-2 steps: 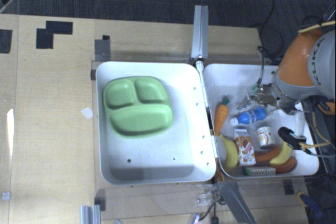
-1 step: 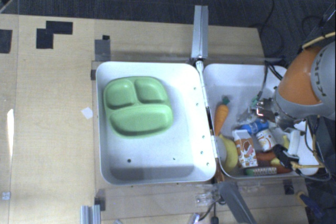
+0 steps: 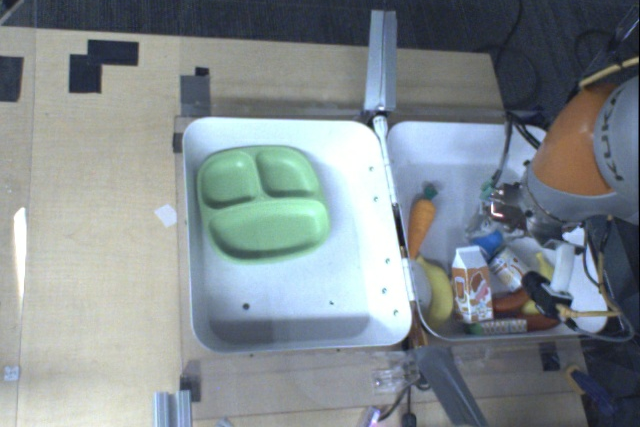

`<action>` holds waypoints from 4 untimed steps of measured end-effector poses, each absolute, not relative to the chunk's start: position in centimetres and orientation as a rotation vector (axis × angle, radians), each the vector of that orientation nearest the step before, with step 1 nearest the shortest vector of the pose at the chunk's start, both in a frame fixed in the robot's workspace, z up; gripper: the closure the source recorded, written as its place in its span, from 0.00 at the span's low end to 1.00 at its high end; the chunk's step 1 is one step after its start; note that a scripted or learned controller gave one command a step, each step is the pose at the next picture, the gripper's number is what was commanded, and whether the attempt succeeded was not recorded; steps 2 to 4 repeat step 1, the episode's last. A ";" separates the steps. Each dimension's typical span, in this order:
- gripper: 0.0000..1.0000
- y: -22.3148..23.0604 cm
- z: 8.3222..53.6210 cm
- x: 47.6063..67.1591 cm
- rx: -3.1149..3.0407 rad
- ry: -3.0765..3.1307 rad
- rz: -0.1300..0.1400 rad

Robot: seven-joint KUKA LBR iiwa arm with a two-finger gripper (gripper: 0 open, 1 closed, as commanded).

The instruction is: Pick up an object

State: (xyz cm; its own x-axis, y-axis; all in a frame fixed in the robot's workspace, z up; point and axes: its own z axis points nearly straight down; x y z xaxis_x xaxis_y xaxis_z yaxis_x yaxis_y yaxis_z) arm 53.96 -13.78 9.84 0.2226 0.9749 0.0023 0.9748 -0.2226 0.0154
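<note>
The right bin (image 3: 450,155) holds a pile of toy food. An orange carrot (image 3: 420,223) with a green top lies along its left wall, and a yellow banana (image 3: 436,287) lies below it. A small white and red carton (image 3: 470,285) stands upright beside the banana. A red sausage (image 3: 520,303) lies at the front, with a blue piece (image 3: 487,244) above the carton. My gripper (image 3: 503,208) hangs low over the right side of this bin, just above the blue piece and to the right of the carrot. The wrist hides what lies beneath it.
The left bin (image 3: 350,305) holds a green divided plate (image 3: 264,202) in its upper left part. A metal post (image 3: 381,65) stands behind the wall between the bins. The arm's orange band (image 3: 572,153) and cables overhang the right bin's right edge.
</note>
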 end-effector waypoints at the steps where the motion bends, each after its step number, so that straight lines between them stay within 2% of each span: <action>1: 1.00 -5.7 22.0 53.4 2.345 2.090 0.000; 4: 1.00 -5.7 22.0 53.4 2.345 2.090 0.000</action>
